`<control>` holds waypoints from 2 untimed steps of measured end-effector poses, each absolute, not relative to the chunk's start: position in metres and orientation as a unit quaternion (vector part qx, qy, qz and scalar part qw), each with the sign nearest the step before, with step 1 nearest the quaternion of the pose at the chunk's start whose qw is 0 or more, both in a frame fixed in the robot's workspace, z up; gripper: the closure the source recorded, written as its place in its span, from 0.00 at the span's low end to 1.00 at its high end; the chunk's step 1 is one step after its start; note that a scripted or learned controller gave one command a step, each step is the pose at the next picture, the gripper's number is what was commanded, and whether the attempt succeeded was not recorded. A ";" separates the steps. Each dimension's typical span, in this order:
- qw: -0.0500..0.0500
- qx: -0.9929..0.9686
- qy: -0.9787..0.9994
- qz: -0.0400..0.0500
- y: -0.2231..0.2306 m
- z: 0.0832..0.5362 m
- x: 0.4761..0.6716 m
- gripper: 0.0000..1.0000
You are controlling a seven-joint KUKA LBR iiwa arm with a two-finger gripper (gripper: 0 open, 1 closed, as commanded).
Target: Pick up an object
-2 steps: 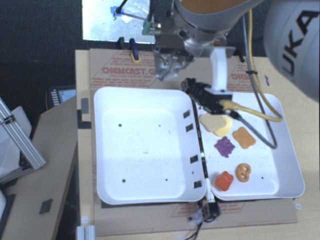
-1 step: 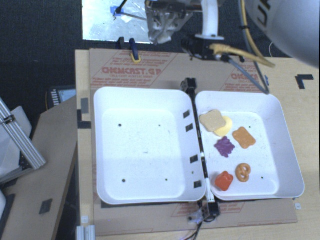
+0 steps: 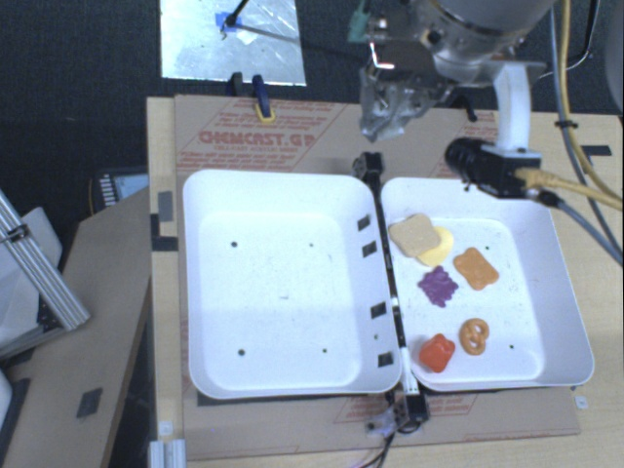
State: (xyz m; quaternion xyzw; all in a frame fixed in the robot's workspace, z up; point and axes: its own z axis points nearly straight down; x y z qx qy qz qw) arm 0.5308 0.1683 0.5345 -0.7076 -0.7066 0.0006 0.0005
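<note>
While all six small toy foods cluster in the right-hand white plastic bin (image 3: 561, 305), the grey two-finger gripper (image 3: 382, 125) hangs beyond the far rims, presumably parked before descending; whether it is released or clenched, I cannot tell.

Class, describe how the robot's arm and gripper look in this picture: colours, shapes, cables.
The arm is a thick, rounded grey body with an orange band at the top edge. Below it hangs a silvery metal gripper on a cluttered wrist with a green part. Grey and yellow cables trail beside it, past a white bracket.
</note>
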 end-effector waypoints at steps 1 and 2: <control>-0.001 -0.705 -0.709 -0.001 0.217 0.517 0.571 1.00; -0.001 -0.705 -0.709 -0.002 0.234 0.536 0.579 1.00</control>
